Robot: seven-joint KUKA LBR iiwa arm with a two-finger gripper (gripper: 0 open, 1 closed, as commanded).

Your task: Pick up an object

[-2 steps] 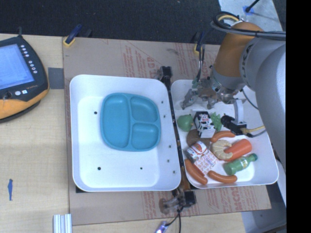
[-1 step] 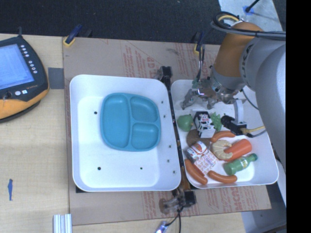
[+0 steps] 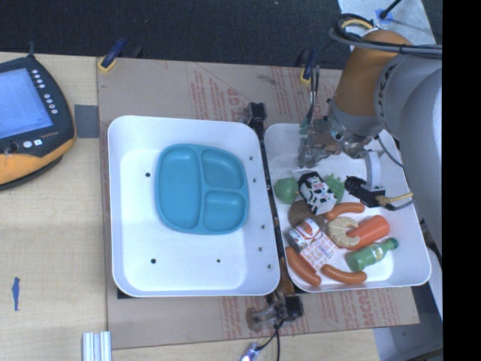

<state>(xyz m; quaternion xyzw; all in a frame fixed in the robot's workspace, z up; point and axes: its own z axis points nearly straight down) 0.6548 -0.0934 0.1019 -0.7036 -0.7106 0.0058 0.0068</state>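
The gripper [image 3: 310, 155] hangs low over the far end of the right bin [image 3: 409, 275], seemingly to reach the toy food heaped nearer, such as the cow [image 3: 319, 189] and carrot [image 3: 372, 229]; its grip is unclear.

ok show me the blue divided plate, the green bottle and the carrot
blue divided plate [image 3: 201, 189]: camera view, on its middle ridge, left bin.
green bottle [image 3: 368, 256]: camera view, on its body, right bin.
carrot [image 3: 371, 229]: camera view, on its orange middle, right bin.
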